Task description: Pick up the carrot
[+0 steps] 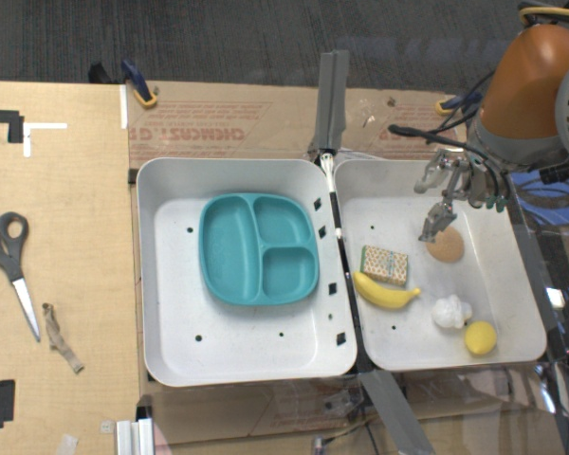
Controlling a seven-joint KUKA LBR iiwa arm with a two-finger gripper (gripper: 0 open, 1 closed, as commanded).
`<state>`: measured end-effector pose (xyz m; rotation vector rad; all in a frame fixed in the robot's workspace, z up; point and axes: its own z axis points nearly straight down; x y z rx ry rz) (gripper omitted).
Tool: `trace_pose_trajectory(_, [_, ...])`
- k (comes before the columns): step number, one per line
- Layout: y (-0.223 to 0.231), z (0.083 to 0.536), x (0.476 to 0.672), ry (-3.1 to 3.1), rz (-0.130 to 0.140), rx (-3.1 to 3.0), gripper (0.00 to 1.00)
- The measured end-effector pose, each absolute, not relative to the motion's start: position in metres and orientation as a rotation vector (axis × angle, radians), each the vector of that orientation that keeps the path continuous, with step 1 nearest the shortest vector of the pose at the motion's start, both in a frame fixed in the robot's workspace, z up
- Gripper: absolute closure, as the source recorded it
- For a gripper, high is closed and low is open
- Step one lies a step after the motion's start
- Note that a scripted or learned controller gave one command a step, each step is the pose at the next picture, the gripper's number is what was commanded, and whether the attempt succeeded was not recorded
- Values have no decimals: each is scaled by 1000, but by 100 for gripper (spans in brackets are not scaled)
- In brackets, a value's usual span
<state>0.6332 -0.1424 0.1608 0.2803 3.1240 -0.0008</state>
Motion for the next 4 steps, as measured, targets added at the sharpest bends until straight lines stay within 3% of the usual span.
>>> trace_pose_trajectory(1, [-134, 93, 561, 3129, -1, 243, 0])
trace_pose_trajectory(2, [-141, 93, 483, 3119, -1, 333, 0])
trace_pose_trajectory(3, [-223, 139, 480, 3130, -2, 187, 0])
trace_pose_trajectory(4, [-188, 161, 501, 3118, -1, 320, 0])
